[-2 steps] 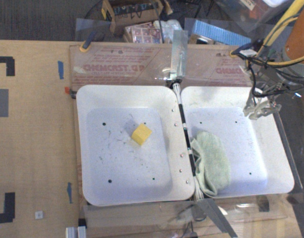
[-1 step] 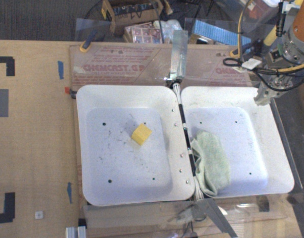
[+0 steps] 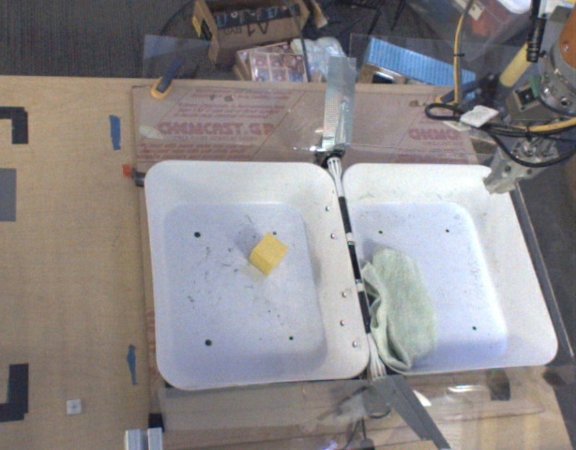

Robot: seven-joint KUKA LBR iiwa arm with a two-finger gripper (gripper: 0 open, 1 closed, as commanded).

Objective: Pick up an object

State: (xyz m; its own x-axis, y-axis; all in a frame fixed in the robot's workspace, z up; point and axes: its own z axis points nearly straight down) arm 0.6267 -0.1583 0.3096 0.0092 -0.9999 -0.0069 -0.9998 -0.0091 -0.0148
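The surface was light tan board, marked with black corner brackets and short strips of blue tape. A cardboard sheet with red lettering lay along its far edge. Beyond it, dark grey carpeted floor held an open cardboard box and scattered clutter. Lighting was even and diffuse.

A robotics lab: white bins on a taped bench, loose cables.

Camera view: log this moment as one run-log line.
arm: top right, above right bin's far corner | gripper: holding nothing visible | yellow block: left bin | green cloth: right bin, left side
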